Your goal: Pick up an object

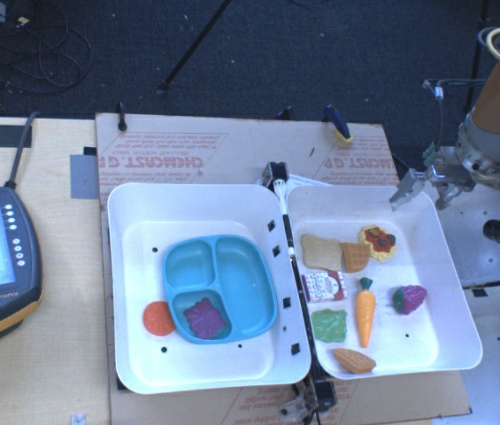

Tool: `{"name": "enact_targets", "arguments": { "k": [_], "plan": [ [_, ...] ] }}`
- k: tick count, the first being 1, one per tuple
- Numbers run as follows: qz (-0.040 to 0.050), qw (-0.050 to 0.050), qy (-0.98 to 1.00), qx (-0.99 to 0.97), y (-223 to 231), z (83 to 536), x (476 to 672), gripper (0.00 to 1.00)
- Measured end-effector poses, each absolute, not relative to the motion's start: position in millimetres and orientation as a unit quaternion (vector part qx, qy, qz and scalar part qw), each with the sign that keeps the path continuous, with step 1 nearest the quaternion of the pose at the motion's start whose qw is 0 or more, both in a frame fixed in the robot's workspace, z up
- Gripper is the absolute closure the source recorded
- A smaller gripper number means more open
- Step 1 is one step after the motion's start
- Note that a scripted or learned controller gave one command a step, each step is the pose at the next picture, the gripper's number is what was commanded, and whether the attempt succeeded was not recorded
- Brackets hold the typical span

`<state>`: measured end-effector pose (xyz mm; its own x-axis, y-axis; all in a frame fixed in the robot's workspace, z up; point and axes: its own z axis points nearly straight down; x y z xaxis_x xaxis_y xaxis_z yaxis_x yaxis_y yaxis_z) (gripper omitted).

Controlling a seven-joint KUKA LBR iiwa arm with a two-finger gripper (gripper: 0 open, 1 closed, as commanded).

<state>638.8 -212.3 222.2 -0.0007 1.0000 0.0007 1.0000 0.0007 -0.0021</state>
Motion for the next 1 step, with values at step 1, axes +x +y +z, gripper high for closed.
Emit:
{"name": "enact_targets", "arguments": {
  "k": [1],
  "plan": [
    [0.0009, 0.001, -0.708, -0.706, -180.4, 81.4, 643.1, 0.0]
  ]
}}
